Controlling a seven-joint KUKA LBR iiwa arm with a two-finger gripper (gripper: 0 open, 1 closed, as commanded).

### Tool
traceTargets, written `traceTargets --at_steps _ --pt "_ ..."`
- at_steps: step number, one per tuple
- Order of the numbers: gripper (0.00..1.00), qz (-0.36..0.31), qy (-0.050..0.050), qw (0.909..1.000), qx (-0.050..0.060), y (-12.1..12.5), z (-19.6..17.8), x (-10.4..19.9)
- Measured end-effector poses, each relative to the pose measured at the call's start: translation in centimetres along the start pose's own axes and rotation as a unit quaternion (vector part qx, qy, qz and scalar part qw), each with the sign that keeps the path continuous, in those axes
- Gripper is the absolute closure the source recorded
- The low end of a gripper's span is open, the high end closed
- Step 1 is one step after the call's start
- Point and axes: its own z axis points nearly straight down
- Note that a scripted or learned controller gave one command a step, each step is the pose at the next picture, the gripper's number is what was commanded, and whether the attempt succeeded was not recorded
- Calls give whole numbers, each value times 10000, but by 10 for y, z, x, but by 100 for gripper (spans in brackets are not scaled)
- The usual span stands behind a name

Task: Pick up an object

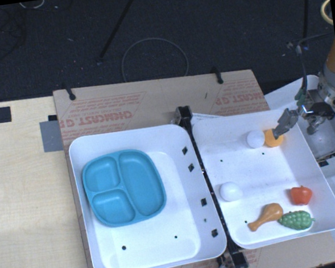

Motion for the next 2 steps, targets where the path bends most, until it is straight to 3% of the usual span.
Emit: traceTargets --at_steps 2 --pt "0 0 2 10000 13 1 87 -3"
